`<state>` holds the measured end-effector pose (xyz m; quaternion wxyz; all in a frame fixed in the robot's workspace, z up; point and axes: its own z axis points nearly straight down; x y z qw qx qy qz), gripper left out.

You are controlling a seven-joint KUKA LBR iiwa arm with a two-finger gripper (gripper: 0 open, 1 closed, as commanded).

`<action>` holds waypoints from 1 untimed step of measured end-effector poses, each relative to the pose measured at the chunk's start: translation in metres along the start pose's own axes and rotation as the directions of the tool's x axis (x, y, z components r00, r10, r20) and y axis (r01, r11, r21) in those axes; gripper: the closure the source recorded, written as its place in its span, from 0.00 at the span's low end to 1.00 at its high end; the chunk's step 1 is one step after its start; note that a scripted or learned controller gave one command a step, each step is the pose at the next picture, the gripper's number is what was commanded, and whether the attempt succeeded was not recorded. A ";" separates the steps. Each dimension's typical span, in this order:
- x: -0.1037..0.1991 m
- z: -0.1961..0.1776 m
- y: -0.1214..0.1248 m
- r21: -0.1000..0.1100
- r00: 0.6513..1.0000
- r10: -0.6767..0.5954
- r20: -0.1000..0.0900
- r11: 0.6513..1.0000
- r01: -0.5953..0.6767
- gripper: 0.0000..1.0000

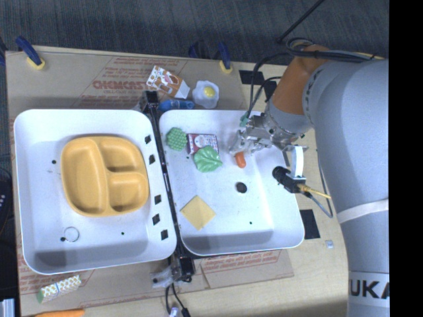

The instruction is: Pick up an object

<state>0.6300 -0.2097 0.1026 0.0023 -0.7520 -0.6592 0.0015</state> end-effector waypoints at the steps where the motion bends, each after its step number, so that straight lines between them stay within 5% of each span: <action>1: 0.012 -0.124 -0.071 -0.004 0.999 -0.050 0.001 0.999 0.050 1.00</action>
